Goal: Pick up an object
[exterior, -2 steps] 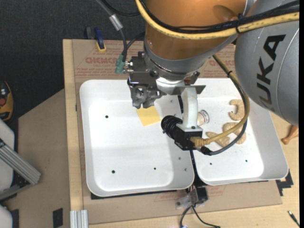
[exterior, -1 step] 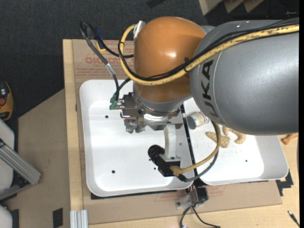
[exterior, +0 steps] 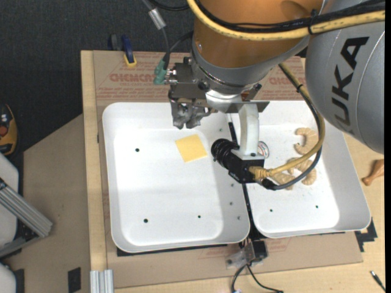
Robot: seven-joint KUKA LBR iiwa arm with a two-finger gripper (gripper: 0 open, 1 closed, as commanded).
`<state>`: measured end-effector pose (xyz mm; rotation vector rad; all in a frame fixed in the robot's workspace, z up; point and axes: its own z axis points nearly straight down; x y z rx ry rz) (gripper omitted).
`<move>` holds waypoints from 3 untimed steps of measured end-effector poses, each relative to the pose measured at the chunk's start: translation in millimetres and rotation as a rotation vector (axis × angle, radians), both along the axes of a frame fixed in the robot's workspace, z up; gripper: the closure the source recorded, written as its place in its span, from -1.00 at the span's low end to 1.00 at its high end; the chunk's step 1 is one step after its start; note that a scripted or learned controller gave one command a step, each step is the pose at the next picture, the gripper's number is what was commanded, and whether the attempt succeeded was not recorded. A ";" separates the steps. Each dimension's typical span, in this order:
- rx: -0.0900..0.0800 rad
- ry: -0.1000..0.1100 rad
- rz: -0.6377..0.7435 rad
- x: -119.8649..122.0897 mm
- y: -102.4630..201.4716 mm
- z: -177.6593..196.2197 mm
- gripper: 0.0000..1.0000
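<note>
A flat yellow square [exterior: 191, 148] lies in the left bin [exterior: 159, 224], near that bin's back right part. My gripper [exterior: 187, 118] hangs just behind the square, its dark tip close above the bin floor and a little to the square's far left. Nothing shows held in it. The big orange and grey wrist covers the top middle of the view and hides the back edge where the two bins meet. In the right bin [exterior: 317, 218] lie tan wooden pieces: a curved one [exterior: 306, 140] and others [exterior: 300, 177] nearer the front.
A black cable bundle [exterior: 235, 160] with a tan lead hangs from the arm over the seam between the bins. Both bins stand on a brown board [exterior: 91, 163]. A blue and yellow clip [exterior: 127, 49] sits at the board's back left corner.
</note>
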<state>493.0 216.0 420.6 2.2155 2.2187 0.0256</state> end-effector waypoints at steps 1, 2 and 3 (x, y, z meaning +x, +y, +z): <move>-0.012 0.028 -0.002 -2.3 8.7 -110.5 1.00; 0.001 -0.005 -0.001 45.7 8.1 68.6 1.00; -0.014 0.032 -0.003 48.7 7.8 -117.4 1.00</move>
